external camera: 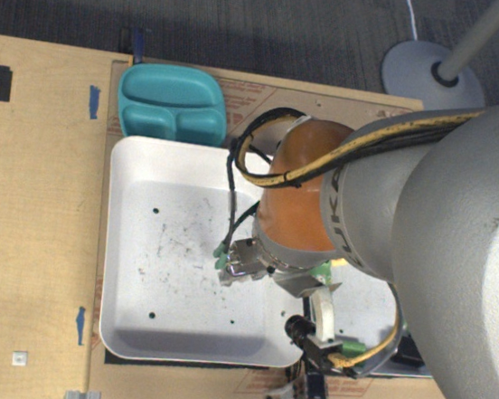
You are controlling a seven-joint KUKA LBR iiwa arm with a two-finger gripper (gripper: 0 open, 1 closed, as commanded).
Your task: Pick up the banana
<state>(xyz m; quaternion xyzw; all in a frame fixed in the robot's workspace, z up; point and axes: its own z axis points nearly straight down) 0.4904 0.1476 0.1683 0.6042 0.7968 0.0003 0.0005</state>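
- The gripper [239, 266] hangs low over the white bin [164, 228], toward its right side; the arm [428, 227] covers everything further right.
- Whether its jaws stand wide or narrow cannot be told from above.
- No banana can be made out on the bin's bare floor, so its direction and long axis stay unknown.
- A teal tray [173, 102] sits just beyond the bin's far edge.

The desk [29, 211] has a tan cardboard-coloured surface with black and blue tape marks. A shallow white bin [125, 315] rests directly on it; a teal compartment tray [173, 102] lies touching the bin's far edge
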